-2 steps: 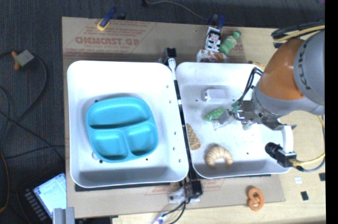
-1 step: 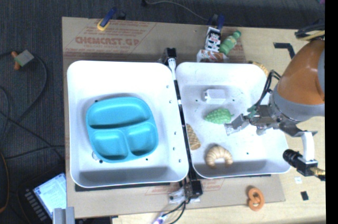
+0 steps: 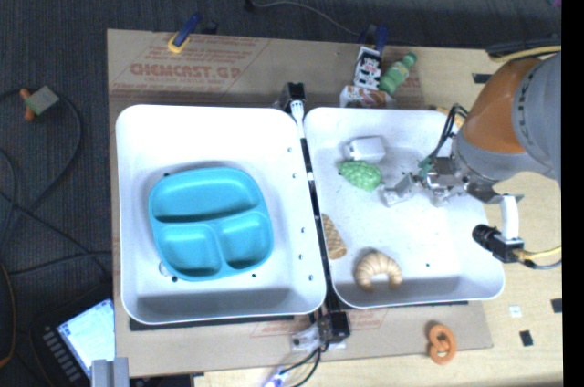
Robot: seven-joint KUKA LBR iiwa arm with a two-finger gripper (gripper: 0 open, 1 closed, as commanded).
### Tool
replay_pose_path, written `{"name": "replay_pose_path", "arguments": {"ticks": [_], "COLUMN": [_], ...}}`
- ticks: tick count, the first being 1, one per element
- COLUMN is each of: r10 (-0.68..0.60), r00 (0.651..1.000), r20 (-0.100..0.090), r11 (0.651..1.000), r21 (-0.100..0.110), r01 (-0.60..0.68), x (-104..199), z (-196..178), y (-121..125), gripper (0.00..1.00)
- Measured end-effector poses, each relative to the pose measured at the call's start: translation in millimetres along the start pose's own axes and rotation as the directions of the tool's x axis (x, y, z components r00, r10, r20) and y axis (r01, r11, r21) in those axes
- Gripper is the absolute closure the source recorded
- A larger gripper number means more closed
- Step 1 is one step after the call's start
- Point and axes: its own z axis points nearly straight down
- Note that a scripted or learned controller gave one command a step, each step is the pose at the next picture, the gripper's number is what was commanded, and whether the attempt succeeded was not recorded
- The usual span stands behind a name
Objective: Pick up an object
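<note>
Right white bin (image 3: 474, 285) holds the candidates. A bumpy green rounded object (image 3: 361, 174) lies in the upper-left part of that bin, with a small white boxy object (image 3: 366, 148) just above it, near touching. A tan croissant-shaped toy (image 3: 377, 268) sits near the bin's front wall. A brown ridged piece (image 3: 332, 237) leans against the bin's left wall, near the divider between the bins.

The metal two-finger gripper (image 3: 396, 193) is low in the right bin, just right of the green object, apart from it. Nothing visible between its tips; whether they are spread or closed I cannot tell, too small and blurred. The grey arm with the orange band (image 3: 497, 116) comes in from the right edge, over the bin's upper-right corner, wrist bent down and angled leftward so the tool points toward bin centre. A black cable loops along the wrist.

Left white bin (image 3: 137, 193) holds a blue three-compartment plastic tray (image 3: 210, 221), lying flat, roughly centred.

Both bins rest on a tan cardboard-topped bench (image 3: 228, 75) with red printed lettering. On the bench behind the right bin: a small green bottle-like item (image 3: 398, 75) beside a red-and-white printed packet (image 3: 367, 70). A blue-and-yellow clamp (image 3: 183, 32) sits at the back-left edge. A small orange ring-like toy (image 3: 442, 342) lies on the bench in front of the right bin. Dark carpet floor around, with cables.
</note>
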Motion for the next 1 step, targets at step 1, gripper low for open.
{"name": "replay_pose_path", "arguments": {"ticks": [1], "r10": [-0.001], "r00": [1.0], "r20": [-0.001], "r11": [1.0], "r21": [0.0], "r01": [0.001], "x": [35.3], "z": [-28.6], "y": [11.3], "gripper": [0.0]}}
